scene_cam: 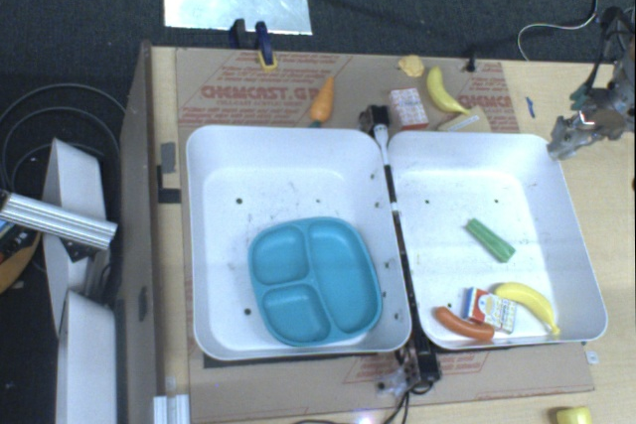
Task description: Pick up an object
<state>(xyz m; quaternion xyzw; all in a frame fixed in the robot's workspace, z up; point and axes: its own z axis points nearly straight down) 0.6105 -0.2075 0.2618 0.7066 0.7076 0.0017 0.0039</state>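
From the camera view, the hand (581,126) sits at the far right, just outside the far right corner of the right bin (437,146); it is too small and blurred to tell whether it is open or closed, and nothing shows in it.

The candidates for picking lie in the right bin. A green block (490,239) rests alone near the middle, well apart from the rest. At the near edge a yellow banana (531,303), a small red and white carton (490,309) and an orange sausage (463,324) crowd together, touching or nearly so.

The left bin (219,164) holds a blue divided tray (313,280).

The green block looks the easiest target: probably light, stiff toy plastic, best pinched across its narrow width at mid-length. The banana's curved, smooth skin would likely slip.
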